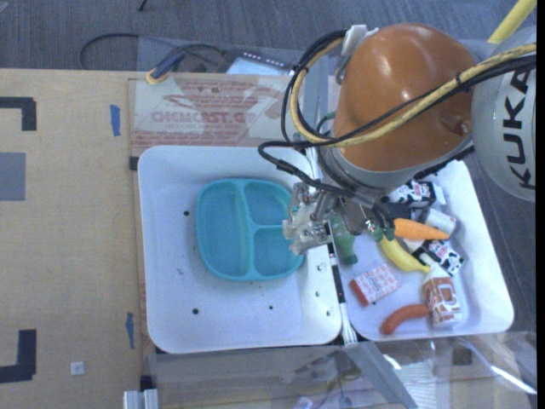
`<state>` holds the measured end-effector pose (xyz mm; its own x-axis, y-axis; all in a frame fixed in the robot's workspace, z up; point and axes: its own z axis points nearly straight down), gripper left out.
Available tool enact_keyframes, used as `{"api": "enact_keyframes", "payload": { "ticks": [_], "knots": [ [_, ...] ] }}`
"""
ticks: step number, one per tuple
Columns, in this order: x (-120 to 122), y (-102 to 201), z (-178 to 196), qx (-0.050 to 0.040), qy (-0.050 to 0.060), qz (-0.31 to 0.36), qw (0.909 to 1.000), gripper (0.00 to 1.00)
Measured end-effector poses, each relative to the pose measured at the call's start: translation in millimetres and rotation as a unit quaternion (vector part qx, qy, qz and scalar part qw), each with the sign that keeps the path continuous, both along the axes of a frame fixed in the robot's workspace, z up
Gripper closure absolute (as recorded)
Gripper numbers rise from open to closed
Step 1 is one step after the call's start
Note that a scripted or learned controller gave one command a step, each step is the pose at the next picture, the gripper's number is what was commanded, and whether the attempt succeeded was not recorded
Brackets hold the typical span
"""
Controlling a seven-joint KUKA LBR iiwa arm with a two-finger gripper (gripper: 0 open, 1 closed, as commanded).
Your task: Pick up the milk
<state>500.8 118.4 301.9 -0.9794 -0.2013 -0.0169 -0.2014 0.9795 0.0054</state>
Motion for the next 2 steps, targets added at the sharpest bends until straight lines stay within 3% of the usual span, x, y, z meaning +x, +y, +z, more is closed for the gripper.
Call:
{"api": "enact_keyframes", "payload": {
  "ticks": [1, 2],
  "knots": [
    [17, -48, -55, -0.0032, 0.006, -0.021, 0.9998, 1.0],
    [7, -35, -76, -0.0028, 0.007, -0.039, 0.9992, 1.0]
  ]
}}
